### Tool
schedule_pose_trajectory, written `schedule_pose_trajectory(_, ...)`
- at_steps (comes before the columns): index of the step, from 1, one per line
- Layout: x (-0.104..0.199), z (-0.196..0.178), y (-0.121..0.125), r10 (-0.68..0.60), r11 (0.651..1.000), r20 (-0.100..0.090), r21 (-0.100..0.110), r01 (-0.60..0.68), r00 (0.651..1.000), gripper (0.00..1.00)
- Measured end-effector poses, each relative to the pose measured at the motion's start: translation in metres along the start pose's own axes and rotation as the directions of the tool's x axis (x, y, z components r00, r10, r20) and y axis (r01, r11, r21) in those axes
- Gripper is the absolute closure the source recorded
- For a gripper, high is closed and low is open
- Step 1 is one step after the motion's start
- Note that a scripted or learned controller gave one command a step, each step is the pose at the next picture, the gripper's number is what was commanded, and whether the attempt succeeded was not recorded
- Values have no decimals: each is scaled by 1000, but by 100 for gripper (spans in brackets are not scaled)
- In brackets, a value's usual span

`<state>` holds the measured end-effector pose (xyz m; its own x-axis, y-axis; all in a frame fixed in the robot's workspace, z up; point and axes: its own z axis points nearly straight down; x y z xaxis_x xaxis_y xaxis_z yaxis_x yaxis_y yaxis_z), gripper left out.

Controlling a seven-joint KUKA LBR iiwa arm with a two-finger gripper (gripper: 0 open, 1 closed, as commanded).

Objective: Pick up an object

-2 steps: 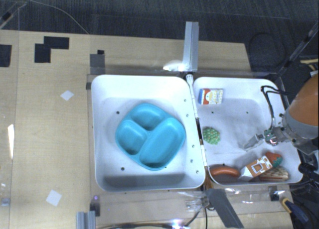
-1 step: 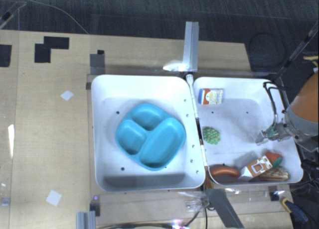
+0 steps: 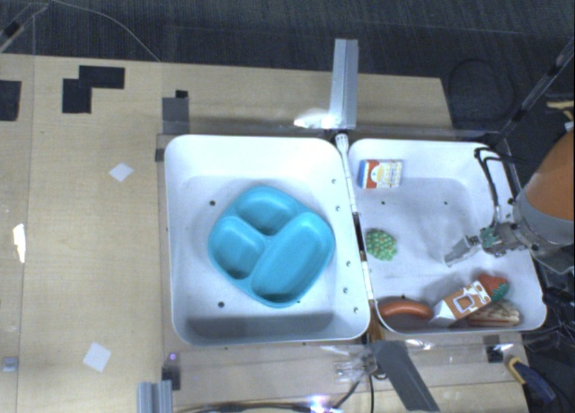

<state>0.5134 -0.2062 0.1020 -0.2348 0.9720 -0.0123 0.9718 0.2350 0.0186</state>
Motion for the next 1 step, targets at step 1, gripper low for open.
schedule_pose_trajectory(1, -20, 17, 93, -74, 997, -9, 11, 74, 997, 0)
